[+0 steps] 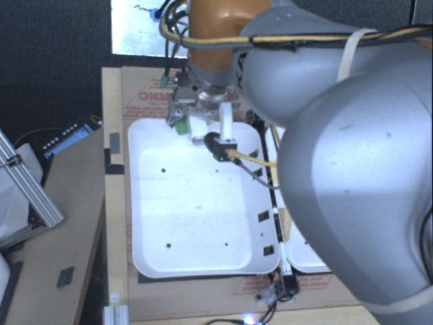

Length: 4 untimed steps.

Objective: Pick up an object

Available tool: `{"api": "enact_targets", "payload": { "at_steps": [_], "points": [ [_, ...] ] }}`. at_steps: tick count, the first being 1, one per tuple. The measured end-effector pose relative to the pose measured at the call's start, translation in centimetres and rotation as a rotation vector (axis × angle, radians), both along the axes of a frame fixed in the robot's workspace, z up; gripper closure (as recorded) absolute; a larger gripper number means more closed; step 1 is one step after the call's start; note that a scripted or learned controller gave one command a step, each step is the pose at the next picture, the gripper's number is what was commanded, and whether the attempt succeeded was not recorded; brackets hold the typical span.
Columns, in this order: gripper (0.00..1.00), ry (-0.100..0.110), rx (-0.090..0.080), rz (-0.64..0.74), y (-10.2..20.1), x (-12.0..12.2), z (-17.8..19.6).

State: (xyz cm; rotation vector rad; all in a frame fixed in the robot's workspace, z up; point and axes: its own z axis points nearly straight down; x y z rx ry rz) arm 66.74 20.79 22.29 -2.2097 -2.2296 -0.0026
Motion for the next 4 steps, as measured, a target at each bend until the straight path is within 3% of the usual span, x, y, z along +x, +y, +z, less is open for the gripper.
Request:
{"api": "enact_targets", "payload": {
  "at_steps": [1, 4],
  "points": [
    [1.0, -0.01, 0.002, -0.001, 2.9, 0.2, 8.3],
    [1.0, -0.009, -0.003, 0.014, 2.8, 0.2, 11.0]
  ]
}}
